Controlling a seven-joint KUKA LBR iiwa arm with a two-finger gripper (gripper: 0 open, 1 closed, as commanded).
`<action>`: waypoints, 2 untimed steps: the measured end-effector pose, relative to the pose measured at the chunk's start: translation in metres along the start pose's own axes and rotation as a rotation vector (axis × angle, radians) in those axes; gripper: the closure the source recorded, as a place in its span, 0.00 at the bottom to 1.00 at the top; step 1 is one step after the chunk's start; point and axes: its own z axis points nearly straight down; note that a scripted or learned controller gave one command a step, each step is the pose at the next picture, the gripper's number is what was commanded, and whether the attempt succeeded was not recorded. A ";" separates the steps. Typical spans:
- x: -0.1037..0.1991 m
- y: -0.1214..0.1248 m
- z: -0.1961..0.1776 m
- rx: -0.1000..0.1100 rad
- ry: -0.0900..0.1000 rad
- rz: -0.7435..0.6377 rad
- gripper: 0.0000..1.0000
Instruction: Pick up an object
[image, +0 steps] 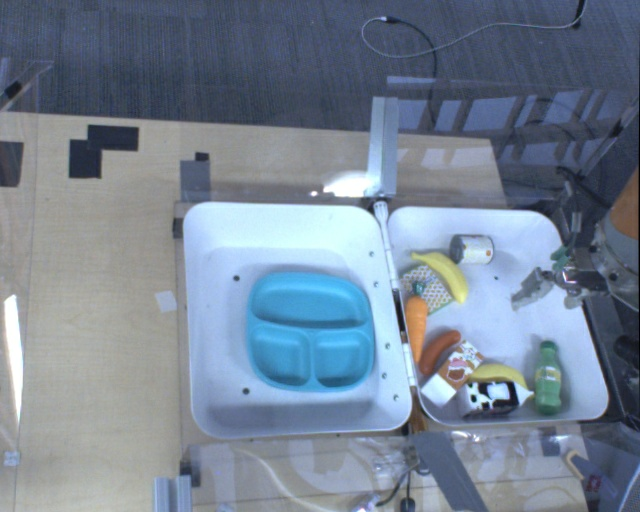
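- White bins are sitting side by side on the worktop (110, 300); the right bin (520, 222) is crowding every pickable thing together.
- We are hovering the claw (530, 288) over bare floor near that bin's right wall, apparently carrying nothing; we cannot tell its spread.
- We are judging the green bottle (547, 378) nearest, standing clear of the banana (445, 272) and carrot (415, 325).

light: even, bright overhead | glare: white patch on worktop (345, 185) at upper centre | shadows: soft | focus: slightly soft throughout, right edge blurred
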 end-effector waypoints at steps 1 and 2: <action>0.048 0.051 0.108 -0.003 -0.001 -0.092 0.00; 0.059 0.127 0.114 0.056 0.008 -0.069 0.00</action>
